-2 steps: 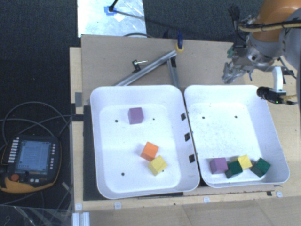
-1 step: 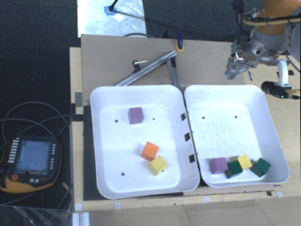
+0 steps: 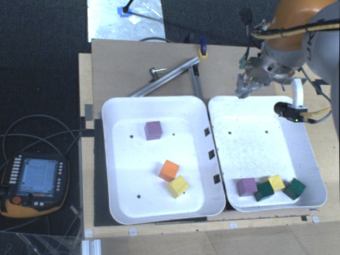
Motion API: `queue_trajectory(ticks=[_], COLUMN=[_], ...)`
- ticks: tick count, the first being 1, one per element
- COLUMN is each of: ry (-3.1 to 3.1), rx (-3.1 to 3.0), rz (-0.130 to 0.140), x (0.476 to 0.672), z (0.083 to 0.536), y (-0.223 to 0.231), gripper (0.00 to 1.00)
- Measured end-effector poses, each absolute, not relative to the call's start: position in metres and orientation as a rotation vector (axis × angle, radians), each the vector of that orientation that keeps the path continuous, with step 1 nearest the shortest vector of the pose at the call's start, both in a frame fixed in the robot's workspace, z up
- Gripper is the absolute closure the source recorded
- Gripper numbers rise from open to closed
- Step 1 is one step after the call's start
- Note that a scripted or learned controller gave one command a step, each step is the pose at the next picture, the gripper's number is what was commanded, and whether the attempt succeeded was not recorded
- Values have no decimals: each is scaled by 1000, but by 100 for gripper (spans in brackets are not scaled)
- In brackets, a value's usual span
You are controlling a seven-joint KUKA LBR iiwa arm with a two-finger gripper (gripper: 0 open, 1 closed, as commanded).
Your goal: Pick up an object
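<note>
Two-finger gripper (image 3: 243,91) poised above far rim of right shallow white bin (image 3: 305,142); jaws' opening impossible to tell; nothing visibly held.

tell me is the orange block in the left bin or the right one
Left bin: the orange block lies on its floor beside a yellow block.

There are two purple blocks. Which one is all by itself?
The purple block in the left bin stands alone near the far side. The other purple block touches a dark green block.
</note>
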State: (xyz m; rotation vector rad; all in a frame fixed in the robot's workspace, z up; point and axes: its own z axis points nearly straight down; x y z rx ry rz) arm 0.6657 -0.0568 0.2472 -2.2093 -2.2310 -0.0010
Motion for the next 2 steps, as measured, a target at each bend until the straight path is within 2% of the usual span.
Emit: queue_trajectory(ticks=[1,2], ry=[-2231,-2230], rx=[-2208,-2208], rz=[-1,0], x=[653,626], z=[237,228], y=[-2,45], gripper=[100,100])
